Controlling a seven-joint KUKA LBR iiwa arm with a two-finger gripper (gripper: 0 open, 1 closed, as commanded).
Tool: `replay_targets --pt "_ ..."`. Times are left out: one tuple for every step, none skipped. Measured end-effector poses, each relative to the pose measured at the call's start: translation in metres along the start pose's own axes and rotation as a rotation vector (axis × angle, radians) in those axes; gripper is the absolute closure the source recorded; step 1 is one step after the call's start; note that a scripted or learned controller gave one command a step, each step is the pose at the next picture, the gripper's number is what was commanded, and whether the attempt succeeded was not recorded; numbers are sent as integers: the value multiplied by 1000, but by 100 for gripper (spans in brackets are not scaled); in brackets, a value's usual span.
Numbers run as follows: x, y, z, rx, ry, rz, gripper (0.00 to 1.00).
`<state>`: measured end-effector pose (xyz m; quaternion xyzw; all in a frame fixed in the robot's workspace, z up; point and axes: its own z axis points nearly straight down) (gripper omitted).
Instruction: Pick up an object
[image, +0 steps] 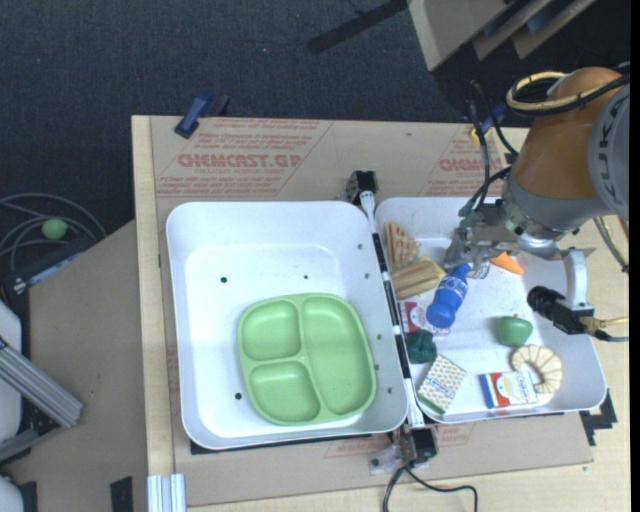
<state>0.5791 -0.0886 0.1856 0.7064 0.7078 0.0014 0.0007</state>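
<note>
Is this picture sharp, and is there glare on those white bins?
Camera view: fairly sharp on the green plate; the left bin looks bright and slightly washed out, without hard glare; soft shadows lie beside the blue bottle; the small items are grainy.

A brown board (300, 150) printed with red lettering underlies both bins. A blue clip (194, 115) sits at its far-left corner. Dark carpet (150, 50) surrounds the bench. Cable coils (25, 240) with a green ball (54, 229) lie left.

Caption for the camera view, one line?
Gripper over the right bin above a blue bottle; green divided plate in the left bin.
</note>
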Motion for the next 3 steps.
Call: replay_targets --pt "65 -6 -8 5 1 0 100" --pt "79 -1 -25 1 -1 1 100" --pt "51 -33 -19 6 -1 3 100"
